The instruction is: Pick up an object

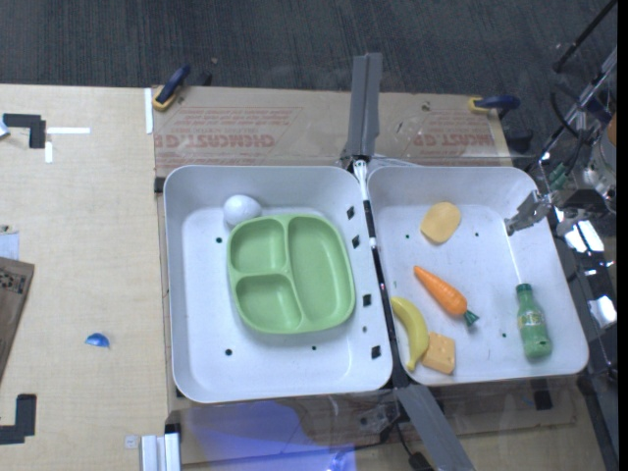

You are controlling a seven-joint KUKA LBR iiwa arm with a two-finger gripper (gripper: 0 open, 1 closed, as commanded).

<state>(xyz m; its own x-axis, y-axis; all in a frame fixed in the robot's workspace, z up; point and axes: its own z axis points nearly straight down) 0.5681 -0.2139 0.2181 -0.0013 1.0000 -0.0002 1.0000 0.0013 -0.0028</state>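
Rightward, the gripper [520,222], state unclear, hovers near the yellow potato [441,222].

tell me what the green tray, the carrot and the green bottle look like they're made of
Green tray: likely moulded plastic, matte pale green, one smooth piece with rounded dividers.
Carrot: looks like a plastic toy, even orange with a slight sheen and a small green tip.
Green bottle: probably plastic, glossy green with a pale label; too small to be sure.
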